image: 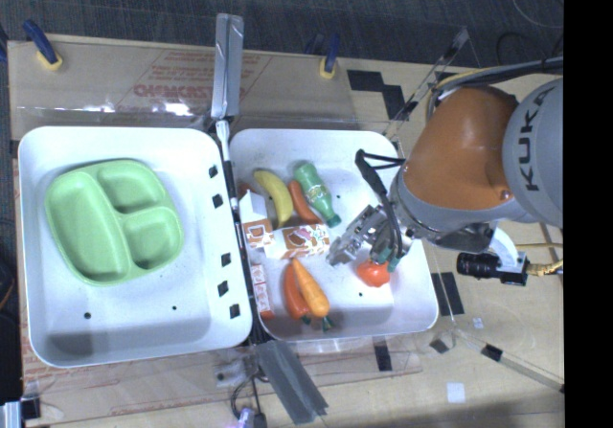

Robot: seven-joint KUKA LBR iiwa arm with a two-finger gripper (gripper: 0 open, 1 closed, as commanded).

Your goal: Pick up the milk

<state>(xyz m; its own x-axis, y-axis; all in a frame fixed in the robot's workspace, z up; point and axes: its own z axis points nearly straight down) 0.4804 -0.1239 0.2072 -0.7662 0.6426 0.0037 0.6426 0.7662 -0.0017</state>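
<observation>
Milk sits low in the right white bin: a small white and red printed carton lying flat at frame centre, just below a yellow banana and a green bottle, above two orange carrots. The metal two-finger gripper hangs just right of the carton, beside a red tomato; whether it is spread or closed I cannot tell. A good pick means shifting left, centring over the carton, and avoiding the carrots.
</observation>
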